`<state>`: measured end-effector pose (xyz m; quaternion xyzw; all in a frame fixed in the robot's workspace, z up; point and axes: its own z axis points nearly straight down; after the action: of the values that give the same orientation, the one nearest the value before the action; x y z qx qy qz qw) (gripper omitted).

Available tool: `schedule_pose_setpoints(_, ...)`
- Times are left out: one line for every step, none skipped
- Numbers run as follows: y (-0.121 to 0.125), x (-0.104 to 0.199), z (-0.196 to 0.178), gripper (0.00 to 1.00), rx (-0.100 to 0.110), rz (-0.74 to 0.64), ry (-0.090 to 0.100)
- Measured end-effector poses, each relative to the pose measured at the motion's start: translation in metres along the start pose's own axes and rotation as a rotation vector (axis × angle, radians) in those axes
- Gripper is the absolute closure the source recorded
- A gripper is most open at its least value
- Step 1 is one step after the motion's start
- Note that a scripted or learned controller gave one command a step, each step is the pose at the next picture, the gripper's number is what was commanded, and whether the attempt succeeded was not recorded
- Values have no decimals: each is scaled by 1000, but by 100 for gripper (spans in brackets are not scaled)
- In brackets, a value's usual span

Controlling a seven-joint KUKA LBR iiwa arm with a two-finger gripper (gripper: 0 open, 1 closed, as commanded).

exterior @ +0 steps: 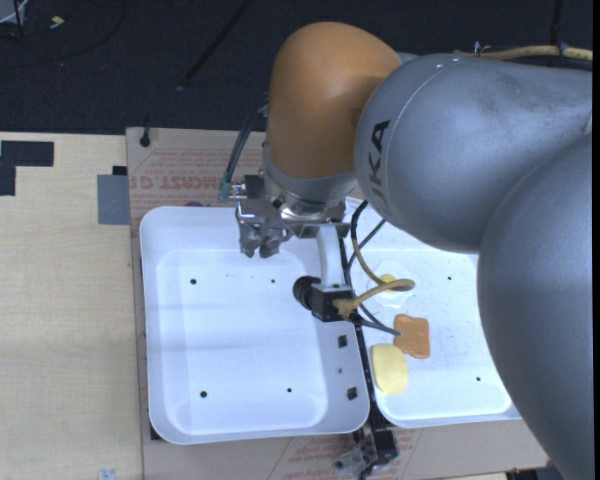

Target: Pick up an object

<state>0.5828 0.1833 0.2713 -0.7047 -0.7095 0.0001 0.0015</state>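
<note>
My gripper (263, 240) hangs over the far part of the left bin (170, 408), close to the bin's back wall, under the orange band of the arm. No object shows at its tip. In the right bin (460, 408) lie a pale yellow rounded piece (388, 368) near the divider and an orange-brown flat piece (413, 336) just behind it. Both lie well to the right of and nearer than the gripper. The big grey arm covers much of the right bin.
The two bins meet along a dark divider (358, 368). A cardboard sheet (180, 173) lies under the bins, with a wooden bench top (50, 298) to the left.
</note>
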Motion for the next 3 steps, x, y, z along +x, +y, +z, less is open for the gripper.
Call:
schedule_pose_setpoints(-28,32,-27,100,-2,4,-1)
schedule_pose_setpoints(-42,62,30,100,7,5,-4)
schedule_pose_setpoints(-81,15,87,100,12,10,-8)
